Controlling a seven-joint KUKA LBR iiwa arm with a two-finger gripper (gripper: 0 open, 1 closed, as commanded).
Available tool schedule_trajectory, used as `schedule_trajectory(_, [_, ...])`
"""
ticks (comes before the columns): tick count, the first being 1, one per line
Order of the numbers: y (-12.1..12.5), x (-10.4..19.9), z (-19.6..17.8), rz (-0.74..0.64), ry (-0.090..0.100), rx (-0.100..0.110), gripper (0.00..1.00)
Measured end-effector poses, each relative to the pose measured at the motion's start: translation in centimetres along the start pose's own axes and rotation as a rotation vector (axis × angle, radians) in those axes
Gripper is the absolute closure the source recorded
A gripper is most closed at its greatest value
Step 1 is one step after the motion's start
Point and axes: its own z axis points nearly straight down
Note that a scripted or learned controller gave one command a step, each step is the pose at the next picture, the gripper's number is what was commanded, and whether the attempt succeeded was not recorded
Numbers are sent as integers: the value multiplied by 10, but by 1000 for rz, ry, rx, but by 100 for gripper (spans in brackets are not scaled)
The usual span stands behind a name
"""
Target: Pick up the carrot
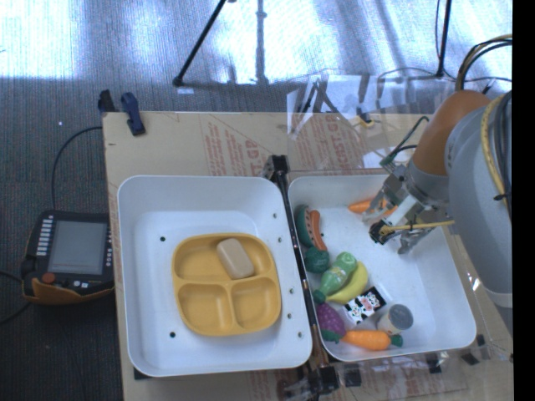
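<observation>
The carrot, orange with a green leafy end, lies on its side near the front edge of the right bin, between a purple toy and a grey can. My gripper hangs low over the far part of that bin, well behind the carrot. A second small orange piece sits just left of the gripper by the bin's back wall; I cannot tell whether the gripper touches it.
The right bin also holds a green and orange toy, a dark green vegetable, a banana, a green pear-shaped toy, a cow-patterned carton and a can. In the left bin, a yellow divided plate bears a tan block.
</observation>
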Motion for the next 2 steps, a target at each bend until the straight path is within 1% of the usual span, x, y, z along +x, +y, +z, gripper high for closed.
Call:
schedule_trajectory(1, [-11, -3, 0, 316, -1, 1, 0])
schedule_trajectory(2, [23, -23, -15, 401, 3, -4, 0])
